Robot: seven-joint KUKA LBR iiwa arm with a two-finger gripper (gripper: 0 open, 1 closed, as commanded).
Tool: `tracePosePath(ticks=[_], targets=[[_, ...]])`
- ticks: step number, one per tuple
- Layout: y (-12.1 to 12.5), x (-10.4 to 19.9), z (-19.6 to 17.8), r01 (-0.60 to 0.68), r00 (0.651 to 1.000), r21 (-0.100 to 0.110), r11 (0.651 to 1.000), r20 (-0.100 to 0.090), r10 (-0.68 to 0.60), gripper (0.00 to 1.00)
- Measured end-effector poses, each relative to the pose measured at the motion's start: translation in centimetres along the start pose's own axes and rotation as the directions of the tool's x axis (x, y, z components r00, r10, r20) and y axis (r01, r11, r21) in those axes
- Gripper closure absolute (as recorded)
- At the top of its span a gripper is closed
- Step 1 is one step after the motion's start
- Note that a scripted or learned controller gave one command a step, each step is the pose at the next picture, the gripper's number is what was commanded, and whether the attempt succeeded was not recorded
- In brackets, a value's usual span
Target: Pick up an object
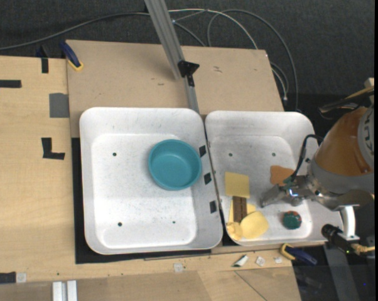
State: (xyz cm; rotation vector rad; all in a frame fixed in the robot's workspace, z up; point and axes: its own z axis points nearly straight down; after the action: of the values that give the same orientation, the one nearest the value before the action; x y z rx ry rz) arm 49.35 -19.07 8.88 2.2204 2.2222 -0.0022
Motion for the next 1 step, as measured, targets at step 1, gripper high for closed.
tracePosePath(ticks=[1], targets=[[0.00,0.07,-1.05,0.001,1.000,0.001,1.000,-0.002,-0.001,1.00]])
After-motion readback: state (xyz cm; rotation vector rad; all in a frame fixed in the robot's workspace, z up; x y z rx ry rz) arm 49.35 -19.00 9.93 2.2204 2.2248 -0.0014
